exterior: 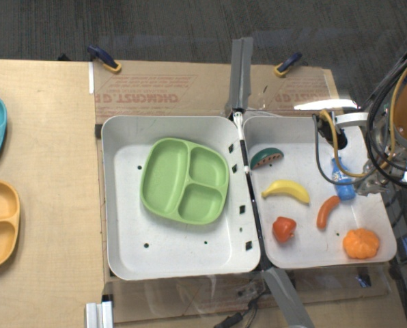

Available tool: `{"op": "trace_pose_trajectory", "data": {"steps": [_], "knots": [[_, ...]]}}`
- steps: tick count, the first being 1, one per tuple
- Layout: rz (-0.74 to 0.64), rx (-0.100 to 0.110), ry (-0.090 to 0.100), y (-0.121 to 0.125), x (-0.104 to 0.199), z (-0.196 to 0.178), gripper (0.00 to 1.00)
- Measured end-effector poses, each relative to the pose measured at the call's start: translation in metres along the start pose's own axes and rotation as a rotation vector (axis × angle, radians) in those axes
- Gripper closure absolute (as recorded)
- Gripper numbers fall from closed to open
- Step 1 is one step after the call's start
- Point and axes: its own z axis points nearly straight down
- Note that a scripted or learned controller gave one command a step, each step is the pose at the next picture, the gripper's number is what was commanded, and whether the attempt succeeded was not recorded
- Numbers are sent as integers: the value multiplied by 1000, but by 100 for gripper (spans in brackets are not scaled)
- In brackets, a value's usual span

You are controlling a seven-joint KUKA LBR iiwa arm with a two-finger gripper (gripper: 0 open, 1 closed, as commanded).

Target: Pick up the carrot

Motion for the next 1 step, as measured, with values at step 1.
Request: {"op": "trace_pose_trajectory", "data": {"steps": [1], "knots": [[-3, 1, 4, 11, 6, -22, 100]]}}
